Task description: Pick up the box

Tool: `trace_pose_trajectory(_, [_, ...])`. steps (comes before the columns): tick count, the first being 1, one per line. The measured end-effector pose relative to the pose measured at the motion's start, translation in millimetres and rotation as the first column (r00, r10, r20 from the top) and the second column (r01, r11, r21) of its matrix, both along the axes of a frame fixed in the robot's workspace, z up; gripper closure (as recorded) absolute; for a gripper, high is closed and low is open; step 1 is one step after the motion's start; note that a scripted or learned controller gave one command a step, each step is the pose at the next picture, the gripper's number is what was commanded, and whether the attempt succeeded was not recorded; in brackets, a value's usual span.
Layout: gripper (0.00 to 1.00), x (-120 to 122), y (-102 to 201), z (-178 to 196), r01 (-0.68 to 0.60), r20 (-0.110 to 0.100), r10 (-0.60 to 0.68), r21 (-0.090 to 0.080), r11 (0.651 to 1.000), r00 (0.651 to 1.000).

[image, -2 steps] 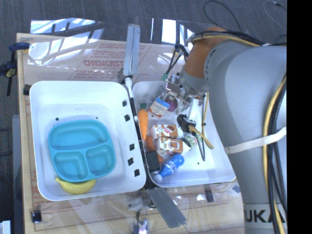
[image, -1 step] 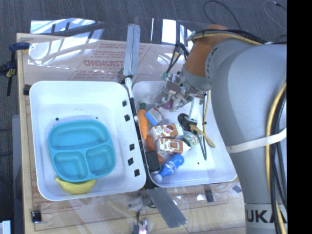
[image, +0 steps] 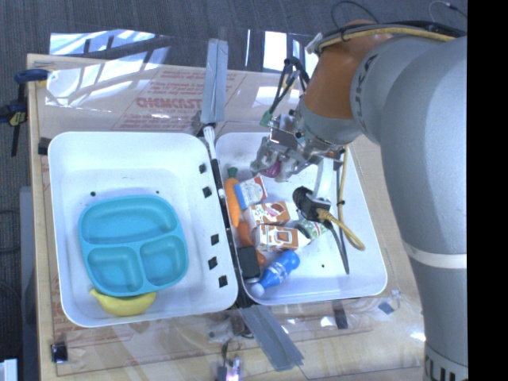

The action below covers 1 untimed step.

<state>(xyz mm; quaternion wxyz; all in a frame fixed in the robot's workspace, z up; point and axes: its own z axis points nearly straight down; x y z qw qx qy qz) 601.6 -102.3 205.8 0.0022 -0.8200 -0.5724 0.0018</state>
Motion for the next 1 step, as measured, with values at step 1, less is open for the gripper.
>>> trace_pose_trajectory(1, [1.00, -48.8, 55.3, -17.0, 0.023, -0.003, -0.023, -0.002, 1.000, 1.000])
